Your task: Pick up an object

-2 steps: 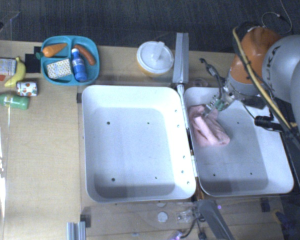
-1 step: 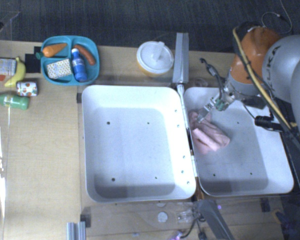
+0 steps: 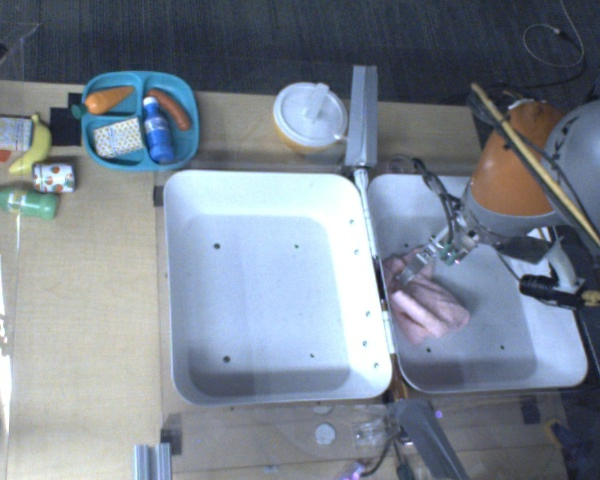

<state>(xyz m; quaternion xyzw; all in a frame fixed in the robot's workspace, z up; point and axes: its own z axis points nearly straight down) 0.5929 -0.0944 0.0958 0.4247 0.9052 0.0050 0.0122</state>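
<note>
Two shallow white plastic bins sit side by side on the pale wooden bench (image 3: 80, 298). The large left bin (image 3: 270, 288) carries nothing graspable that I can make out, just small dark dots on its floor. The smaller right bin (image 3: 500, 358) holds the only candidate: a soft pink lumpy object (image 3: 430, 310), cloth or plush by the look, lying near that bin's left wall, roughly midway along it.

The grey arm with its orange band (image 3: 515, 173) comes in over the right bin's far right corner and slants down toward the bin's left wall.

Step in hand, my read: approach or final descent onto the pink object, grasp not made. The gripper (image 3: 420, 263) sits at the pink object's far edge, just beside or touching its top; contact is too close to call. Finger opening: cannot tell, the tips blur into the object and the wrist hardware. Nothing is visibly between them, so I don't count it as held.

Next move likely calls for centring over the bulk of the pink object, a bit toward the bin's near edge, going lower, closing, then lifting straight up. Risk: soft item may squash or slip out, and the left wall is close.

Off-task clutter along the bench's far edge: blue divided tray with toy food (image 3: 140, 120), white lidded cup (image 3: 310, 116); small toy items at the far left corner.
</note>
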